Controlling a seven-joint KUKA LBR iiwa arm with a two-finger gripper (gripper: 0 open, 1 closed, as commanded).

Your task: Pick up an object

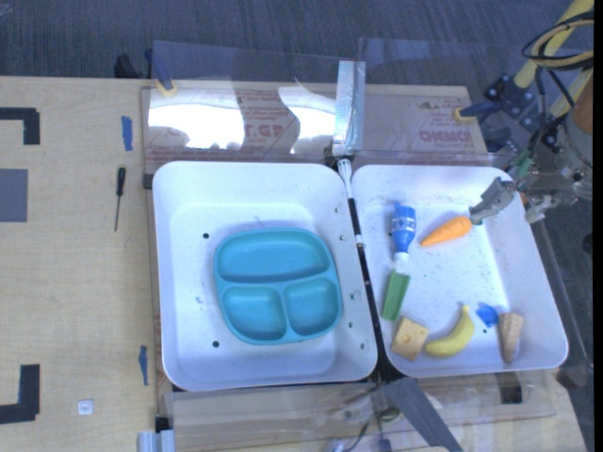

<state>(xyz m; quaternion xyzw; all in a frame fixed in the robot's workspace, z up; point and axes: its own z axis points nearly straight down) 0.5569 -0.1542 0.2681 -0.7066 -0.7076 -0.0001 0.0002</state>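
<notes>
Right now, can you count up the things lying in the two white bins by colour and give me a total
Blue: 3, the divided tray in the left bin, the blue and white tube, and a small blue piece
Orange: 1, the carrot
Green: 1, the green block
Yellow: 1, the banana
Tan: 2, the bread chunk and the cork-like piece
Total: 8

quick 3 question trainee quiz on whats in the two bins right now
1. True or false: the blue divided tray lies in the left bin.
2. Which item is nearest the gripper? A banana B carrot C green block
3. Fill in: the blue and white tube lies in the ___ bin.

Key: 1 true. 2 B. 3 right.
</notes>
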